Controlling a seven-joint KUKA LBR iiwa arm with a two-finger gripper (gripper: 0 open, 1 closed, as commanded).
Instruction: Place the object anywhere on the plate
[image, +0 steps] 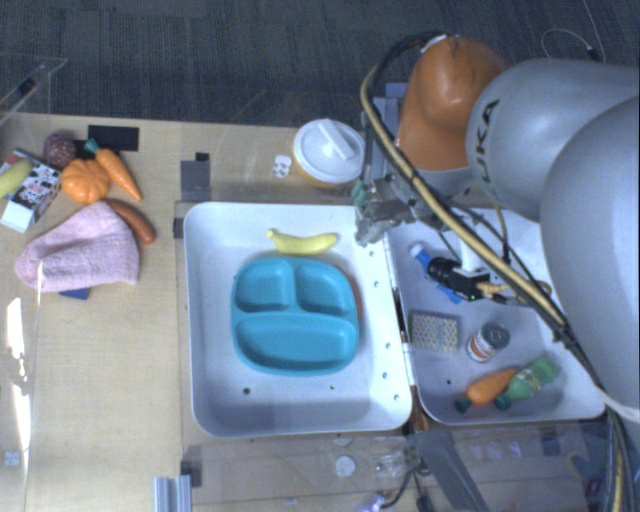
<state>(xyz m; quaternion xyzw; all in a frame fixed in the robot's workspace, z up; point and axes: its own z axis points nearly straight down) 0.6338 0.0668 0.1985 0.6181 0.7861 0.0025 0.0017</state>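
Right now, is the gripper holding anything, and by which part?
Nothing shows in the gripper. It sits at the bins' dividing rim; the banana lies apart in the left bin, above the plate.

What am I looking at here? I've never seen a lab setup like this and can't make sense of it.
One camera looks down at a slant on a bench. The big grey and orange shape is a robot arm reaching in from the right; its gripper hangs over the edge between two white bins. The left bin holds a blue plate with compartments and a yellow banana lying beside it, not on it. The right bin holds a toy carrot, a small can and other bits. I see nothing held in the gripper.
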